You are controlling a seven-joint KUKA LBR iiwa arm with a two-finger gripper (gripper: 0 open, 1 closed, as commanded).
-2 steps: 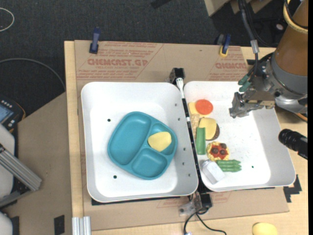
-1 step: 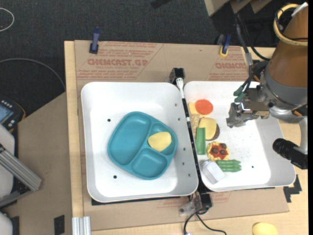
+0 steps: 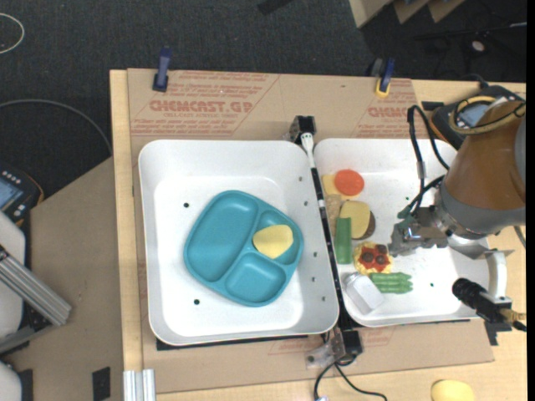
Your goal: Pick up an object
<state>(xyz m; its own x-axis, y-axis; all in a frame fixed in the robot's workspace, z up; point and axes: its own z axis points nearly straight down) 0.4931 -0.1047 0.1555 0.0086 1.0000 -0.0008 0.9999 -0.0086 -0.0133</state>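
The right bin holds several toy foods. An orange disc lies near its back left, with a brown and yellow piece just in front of it. A long green stick runs along the left wall. A red and yellow piece, a green pod and a white piece sit near the front. My gripper hangs over the middle of this bin, just right of the red and yellow piece, with nothing seen in it.
The left bin bears a teal divided plate with a yellow piece in one compartment. Black cables trail over the right bin's back. A yellow object lies off the bench at front right.
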